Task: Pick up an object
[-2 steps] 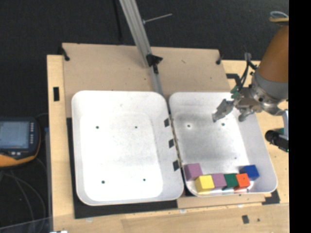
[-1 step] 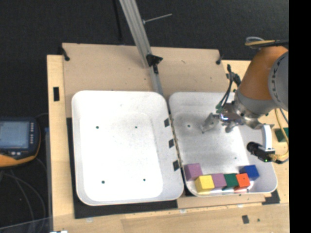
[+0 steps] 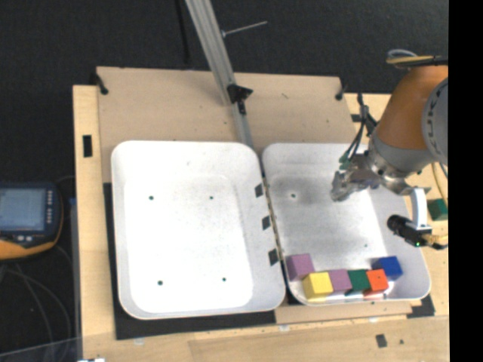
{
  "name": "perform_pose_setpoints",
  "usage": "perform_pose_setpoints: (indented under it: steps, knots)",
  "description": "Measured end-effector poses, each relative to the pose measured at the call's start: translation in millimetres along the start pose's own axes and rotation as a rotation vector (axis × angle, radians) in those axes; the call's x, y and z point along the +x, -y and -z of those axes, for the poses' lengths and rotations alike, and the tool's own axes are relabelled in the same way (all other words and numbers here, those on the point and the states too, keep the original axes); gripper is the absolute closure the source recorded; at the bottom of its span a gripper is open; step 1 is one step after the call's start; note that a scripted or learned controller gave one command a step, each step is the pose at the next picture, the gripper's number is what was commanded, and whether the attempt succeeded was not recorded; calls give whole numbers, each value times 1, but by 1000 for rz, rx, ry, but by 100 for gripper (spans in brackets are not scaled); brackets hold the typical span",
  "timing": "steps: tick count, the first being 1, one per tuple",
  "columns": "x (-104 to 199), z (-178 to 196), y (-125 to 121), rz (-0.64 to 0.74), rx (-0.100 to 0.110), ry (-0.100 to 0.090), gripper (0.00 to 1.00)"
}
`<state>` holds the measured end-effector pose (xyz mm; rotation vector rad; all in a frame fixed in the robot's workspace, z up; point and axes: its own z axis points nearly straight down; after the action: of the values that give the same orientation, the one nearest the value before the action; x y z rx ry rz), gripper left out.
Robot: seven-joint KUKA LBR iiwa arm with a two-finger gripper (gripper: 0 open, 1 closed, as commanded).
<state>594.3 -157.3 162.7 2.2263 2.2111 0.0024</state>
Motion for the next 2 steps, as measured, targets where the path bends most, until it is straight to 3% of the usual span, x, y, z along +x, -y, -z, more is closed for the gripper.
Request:
perform_pose_setpoints:
  steps: [1, 2]
  knots:
    - [76, 24, 6, 16, 1, -5, 100]
    - [165, 35, 29, 15, 3, -3, 100]
